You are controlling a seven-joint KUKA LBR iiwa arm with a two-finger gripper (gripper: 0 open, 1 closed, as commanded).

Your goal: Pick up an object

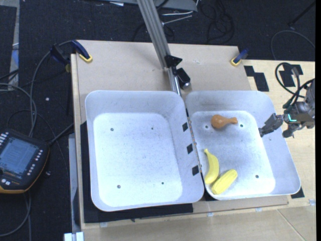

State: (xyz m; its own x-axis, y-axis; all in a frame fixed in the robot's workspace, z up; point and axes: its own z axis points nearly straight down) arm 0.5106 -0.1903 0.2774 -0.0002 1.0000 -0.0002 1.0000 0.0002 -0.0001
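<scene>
The pincer (281, 126) hovers over the right bin's (283, 157) right rim, its two fingers spread and pinching nothing. The nearest object, an orange toy drumstick (222, 121), lies to its left near the bin's far edge, long axis pointing roughly toward the pincer.

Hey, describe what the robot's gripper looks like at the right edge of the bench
The gripper has two dark, slim fingers on a grey metallic body. A small teal-lit spot glows on that body, and thin dark cables loop above it. It is small and somewhat blurred, so finer markings can't be made out.
</scene>
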